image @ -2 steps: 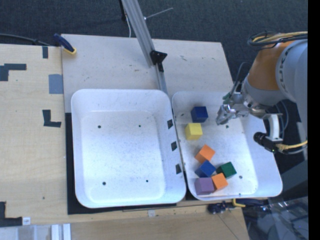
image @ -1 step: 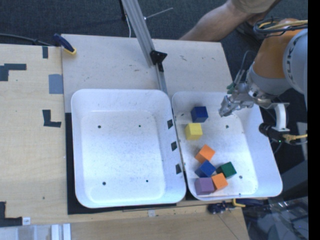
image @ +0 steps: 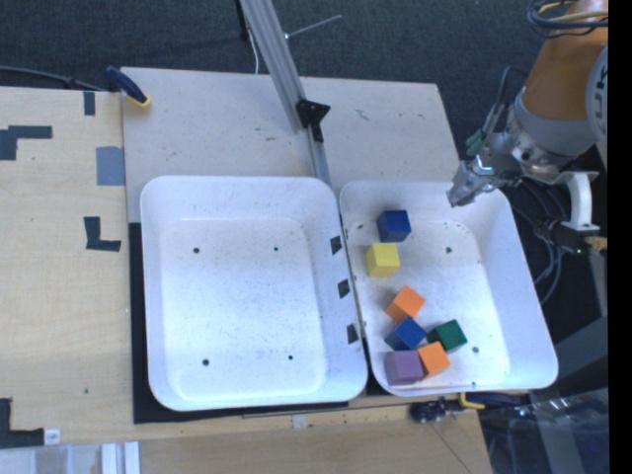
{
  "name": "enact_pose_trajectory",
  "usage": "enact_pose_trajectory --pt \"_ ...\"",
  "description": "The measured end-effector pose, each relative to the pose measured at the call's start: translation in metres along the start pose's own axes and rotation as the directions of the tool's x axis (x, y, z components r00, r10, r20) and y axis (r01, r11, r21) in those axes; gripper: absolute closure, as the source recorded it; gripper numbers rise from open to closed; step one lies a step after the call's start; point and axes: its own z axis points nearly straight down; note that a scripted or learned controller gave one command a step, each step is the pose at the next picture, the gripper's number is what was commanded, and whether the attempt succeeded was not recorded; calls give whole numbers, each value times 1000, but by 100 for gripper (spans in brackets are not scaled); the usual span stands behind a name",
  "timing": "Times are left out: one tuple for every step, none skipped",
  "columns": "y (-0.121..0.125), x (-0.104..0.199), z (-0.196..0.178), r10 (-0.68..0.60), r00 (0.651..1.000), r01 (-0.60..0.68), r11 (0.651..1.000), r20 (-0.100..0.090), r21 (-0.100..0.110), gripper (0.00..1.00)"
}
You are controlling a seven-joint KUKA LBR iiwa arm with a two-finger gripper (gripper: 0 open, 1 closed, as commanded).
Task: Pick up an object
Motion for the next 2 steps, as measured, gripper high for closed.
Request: enact_pose_trajectory --pt "9 42 8 -2 1000 2 1000 -1 8 100" --pt "30 99 10 -5 1000 5 1000 -2 6 100"
